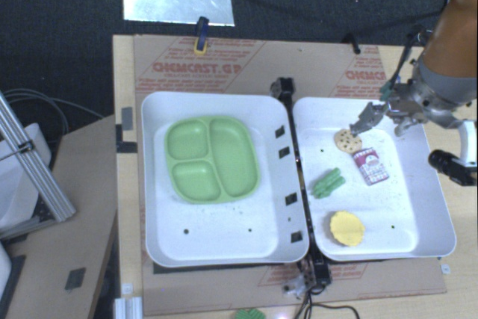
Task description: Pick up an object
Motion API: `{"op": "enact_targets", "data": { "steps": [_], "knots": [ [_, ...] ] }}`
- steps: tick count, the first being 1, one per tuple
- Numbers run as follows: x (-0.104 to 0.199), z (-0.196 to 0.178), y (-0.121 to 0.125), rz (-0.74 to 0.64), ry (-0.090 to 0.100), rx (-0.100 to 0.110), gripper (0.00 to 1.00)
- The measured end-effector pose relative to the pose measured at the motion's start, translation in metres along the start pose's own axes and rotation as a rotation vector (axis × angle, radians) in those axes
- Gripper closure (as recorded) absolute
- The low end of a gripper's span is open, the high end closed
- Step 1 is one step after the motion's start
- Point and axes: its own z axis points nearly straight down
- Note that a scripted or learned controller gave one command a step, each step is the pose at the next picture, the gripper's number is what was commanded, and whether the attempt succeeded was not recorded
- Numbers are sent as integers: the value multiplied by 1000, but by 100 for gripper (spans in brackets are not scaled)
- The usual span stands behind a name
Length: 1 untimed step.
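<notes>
— Operator: Nearest the camera, a yellow round object (346, 228) lies at the front of the right bin (426, 235). I also see a green toy (327, 182), a red-and-white packet (371, 166) and a cookie (344, 140).

— Supervisor: Jaw position?

— Operator: My gripper (364, 121) hovers at the bin's rear. The cookie lies just beside the jaw tips, below and left of them, not between them. I cannot tell the jaw opening. The left bin (157, 235) carries a green divided tray (211, 159).
</notes>
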Motion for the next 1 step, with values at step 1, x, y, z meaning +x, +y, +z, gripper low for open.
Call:
{"op": "enact_targets", "data": {
  "steps": [1],
  "knots": [
    [-55,25,-27,6,-2,1,0]
  ]
}}
